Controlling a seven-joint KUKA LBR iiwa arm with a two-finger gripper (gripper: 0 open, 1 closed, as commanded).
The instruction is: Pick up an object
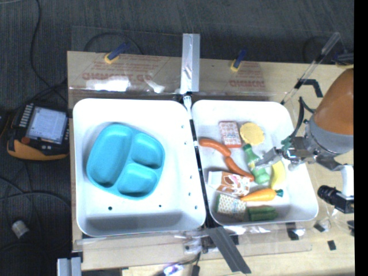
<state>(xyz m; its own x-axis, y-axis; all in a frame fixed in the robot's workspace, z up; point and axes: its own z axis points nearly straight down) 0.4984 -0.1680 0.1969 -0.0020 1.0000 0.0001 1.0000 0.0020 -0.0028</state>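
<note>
Gripper (265,158) over the right bin (299,125)
Whether it's apart or together, I cannot tell; green bottle (256,163) beneath, banana (278,174) at four o'clock.

Dark carpet floor (144,7) around wooden bench (276,73).

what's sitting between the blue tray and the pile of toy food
In the camera view, only bare white bin floor and the two bins' adjoining rims lie between the blue tray and the toy food.

A blue divided tray (125,160) lies in the left bin (80,211).
</note>
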